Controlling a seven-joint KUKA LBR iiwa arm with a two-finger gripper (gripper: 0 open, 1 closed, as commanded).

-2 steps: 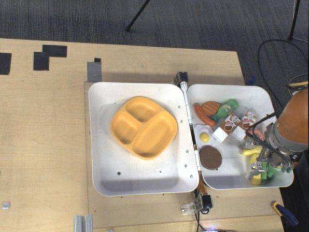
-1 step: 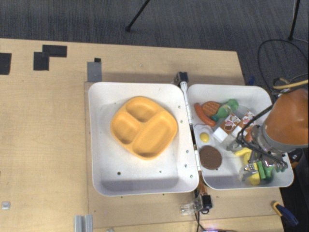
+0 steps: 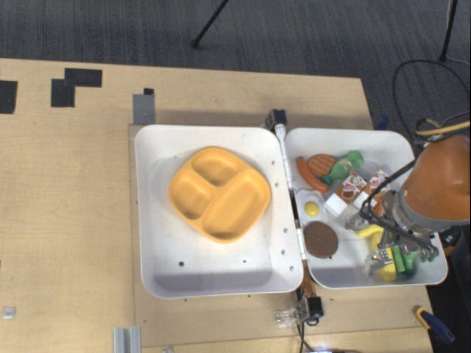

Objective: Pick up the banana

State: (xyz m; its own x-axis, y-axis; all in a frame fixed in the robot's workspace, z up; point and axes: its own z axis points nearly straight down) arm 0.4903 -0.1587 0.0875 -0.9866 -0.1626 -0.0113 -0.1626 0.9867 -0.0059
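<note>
The banana (image 3: 369,233) is a yellow toy lying in the right bin (image 3: 346,140), near its right front part. Only a piece of it shows beside the arm; another yellow bit (image 3: 383,273) shows just below the gripper, and I cannot tell whether it belongs to the banana. My gripper (image 3: 385,254) is down inside the bin, right over this spot, under the grey wrist and orange band (image 3: 441,181). A green toy (image 3: 403,260) lies against the gripper's right side.
The right bin also holds a brown round patty (image 3: 321,239), a fried egg (image 3: 312,209), a white cube (image 3: 335,204), a carrot-like piece (image 3: 310,176) and a green bottle (image 3: 344,165). An orange divided plate (image 3: 219,192) sits in the left bin (image 3: 158,219).
</note>
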